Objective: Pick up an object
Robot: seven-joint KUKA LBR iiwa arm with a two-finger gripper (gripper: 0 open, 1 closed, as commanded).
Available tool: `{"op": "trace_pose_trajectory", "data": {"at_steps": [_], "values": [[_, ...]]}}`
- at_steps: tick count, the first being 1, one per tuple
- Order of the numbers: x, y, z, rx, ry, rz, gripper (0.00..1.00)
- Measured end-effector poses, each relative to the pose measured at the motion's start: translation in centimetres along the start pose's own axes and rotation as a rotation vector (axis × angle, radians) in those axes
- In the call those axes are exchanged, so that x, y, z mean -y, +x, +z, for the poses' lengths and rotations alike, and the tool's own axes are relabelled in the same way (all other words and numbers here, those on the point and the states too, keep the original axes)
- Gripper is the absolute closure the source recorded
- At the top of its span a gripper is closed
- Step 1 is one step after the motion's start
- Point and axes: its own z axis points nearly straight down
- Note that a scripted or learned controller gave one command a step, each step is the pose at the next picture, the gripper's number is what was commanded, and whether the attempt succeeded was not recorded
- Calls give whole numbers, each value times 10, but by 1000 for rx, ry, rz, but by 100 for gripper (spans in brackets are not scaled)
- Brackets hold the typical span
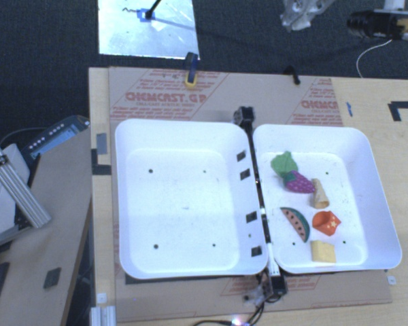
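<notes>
Toys — grapes [298, 181], cone [319, 193], melon slice [295, 223], red piece [326, 222], yellow block [323, 251] — lie clustered in right bin [377, 175], well below and toward camera from raised hand [302, 9]; hand's opening blurred, cannot tell, nothing seen held.

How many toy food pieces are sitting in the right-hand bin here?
5, in the right bin: grapes farthest back, cone beside them, watermelon slice, orange piece, yellow block nearest. None appear hidden.
</notes>
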Motion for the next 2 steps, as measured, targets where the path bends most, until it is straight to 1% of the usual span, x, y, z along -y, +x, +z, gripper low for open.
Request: {"op": "trace_pose_trajectory", "data": {"at_steps": [1, 2], "values": [[-9, 68, 106, 1, 21, -3, 100], [-10, 123, 40, -2, 7, -2, 100]]}}
